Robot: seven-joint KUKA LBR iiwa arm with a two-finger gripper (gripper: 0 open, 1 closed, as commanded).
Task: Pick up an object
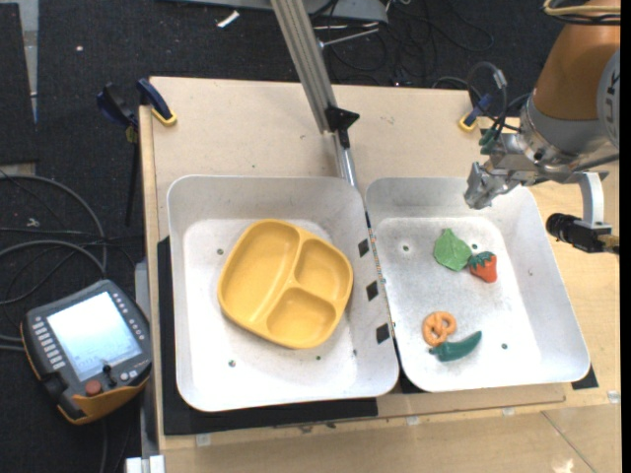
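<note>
While the end effector, its state impossible to tell, hangs over the right bin's far rim, descending there risks hitting it, missing the strawberry.

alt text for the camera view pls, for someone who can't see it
The gripper hovers over the far edge of the right bin, which holds a strawberry, green leaf, pretzel and green pepper. The left bin holds a yellow divided plate.
</note>
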